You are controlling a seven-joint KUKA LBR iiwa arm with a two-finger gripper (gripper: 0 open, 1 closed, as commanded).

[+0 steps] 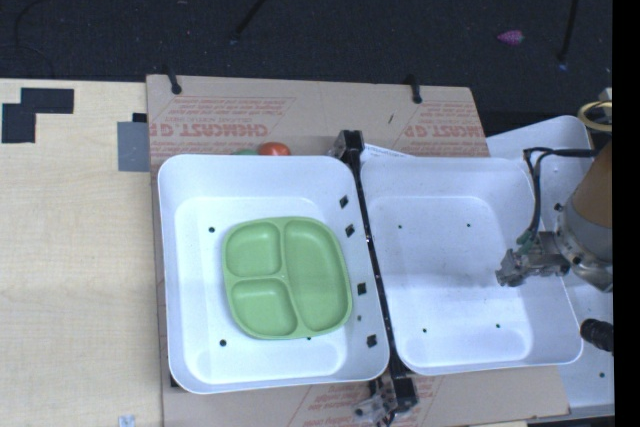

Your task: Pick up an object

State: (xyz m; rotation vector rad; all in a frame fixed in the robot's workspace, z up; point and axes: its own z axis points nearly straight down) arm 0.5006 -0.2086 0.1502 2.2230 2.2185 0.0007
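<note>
A light green plate (pixel 288 276) with three compartments lies flat in the left white bin (pixel 190 205). My gripper (pixel 516 267) hangs at the right side of the right white bin (pixel 450 215), low over its floor, far from the plate. The arm enters from the right edge with its orange band (pixel 605 190) above the wrist. Nothing shows between the fingers, and their gap is too small to read.
A small red and green object (pixel 266 151) lies on the cardboard just behind the left bin's back rim. A black divider strip (pixel 365 255) runs between the two bins. Cardboard (pixel 300 115) lies under both bins; pale bench wood is at the left.
</note>
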